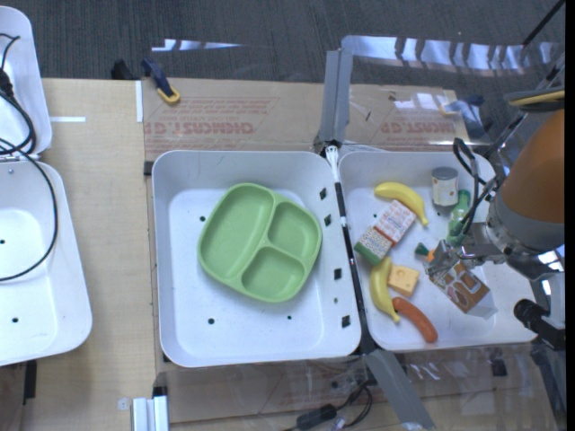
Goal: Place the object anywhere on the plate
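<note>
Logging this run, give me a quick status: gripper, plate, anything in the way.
Gripper low in right bin, over brown packet. Green plate in left bin, nothing on it. Bin walls between.

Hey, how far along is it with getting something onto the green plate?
Nothing looks done: the green plate in the left bin carries no object. The gripper is low in the right bin, near the brown packet; whether it grips anything is unclear. Lifting, carrying and placing all remain.
</note>
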You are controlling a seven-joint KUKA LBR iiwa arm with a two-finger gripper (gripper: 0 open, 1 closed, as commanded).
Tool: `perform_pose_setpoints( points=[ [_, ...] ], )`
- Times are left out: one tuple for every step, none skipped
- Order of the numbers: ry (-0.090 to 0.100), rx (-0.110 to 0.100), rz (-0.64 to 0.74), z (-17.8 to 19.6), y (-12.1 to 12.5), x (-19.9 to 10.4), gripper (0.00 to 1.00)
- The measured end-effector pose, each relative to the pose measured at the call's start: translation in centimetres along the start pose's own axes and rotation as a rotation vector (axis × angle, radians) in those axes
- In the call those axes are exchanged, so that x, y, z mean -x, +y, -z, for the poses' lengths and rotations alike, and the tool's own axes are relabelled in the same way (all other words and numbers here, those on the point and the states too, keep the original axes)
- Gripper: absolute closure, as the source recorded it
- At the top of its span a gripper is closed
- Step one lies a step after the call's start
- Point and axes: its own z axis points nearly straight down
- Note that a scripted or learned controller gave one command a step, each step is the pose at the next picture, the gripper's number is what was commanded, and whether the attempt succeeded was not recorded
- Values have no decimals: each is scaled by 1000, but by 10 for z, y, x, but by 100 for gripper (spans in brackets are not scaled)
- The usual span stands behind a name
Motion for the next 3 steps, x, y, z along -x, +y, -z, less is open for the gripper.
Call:
perform_pose_setpoints(
  points=[
    [-1, -2, 160, 0, 39, -103, 100],
    [-1, -2, 270, -4, 81, -179, 100],
    [-2, -2, 269, -4, 81, -179, 0]
  ],
)
